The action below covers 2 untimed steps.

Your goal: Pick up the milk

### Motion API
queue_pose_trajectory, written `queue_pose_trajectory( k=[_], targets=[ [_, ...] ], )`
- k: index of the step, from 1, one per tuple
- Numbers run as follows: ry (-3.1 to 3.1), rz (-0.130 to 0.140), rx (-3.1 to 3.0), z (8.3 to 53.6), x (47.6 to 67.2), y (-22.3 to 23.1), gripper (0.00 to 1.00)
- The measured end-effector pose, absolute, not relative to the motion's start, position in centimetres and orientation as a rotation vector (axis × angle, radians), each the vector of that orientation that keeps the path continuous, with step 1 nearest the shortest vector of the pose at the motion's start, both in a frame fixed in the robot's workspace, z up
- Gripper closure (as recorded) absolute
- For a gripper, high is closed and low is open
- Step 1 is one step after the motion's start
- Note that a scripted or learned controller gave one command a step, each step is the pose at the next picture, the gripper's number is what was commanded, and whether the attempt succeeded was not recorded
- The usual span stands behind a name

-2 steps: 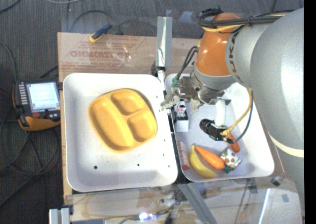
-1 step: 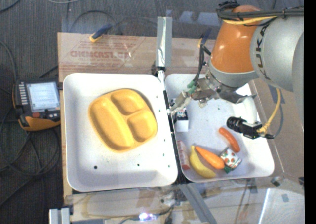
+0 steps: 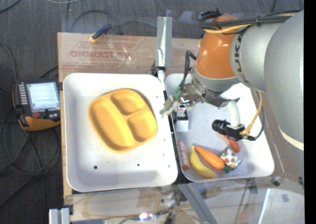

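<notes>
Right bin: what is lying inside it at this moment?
In the right bin: a banana with a carrot across it, a small patterned item and a milk carton below the end effector. The arm covers the bin's upper part.

big smooth grey arm (image 3: 276, 65) coming in from the right, with a glossy orange band (image 3: 217, 50) above the wrist and dark lettering down the grey shell beside it. black cables loop over the top and a yellowish one trails off the right side. gripper (image 3: 173, 103) looks like thin metallic fingers, hard to make out much more.
</notes>
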<state>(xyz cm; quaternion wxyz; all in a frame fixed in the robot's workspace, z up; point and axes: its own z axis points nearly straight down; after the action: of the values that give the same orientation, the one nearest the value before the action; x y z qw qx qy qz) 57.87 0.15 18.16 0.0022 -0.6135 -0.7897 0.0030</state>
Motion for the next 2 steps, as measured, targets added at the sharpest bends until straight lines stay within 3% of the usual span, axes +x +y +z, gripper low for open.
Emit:
queue_pose_trajectory(
  k=[1, 2],
  targets=[
    [-2.454, 0.007, -1.956, 18.2, 59.5, -5.2, 0.00],
    [-2.457, 0.008, -1.950, 18.2, 58.6, -1.4, 0.00]
  ],
)
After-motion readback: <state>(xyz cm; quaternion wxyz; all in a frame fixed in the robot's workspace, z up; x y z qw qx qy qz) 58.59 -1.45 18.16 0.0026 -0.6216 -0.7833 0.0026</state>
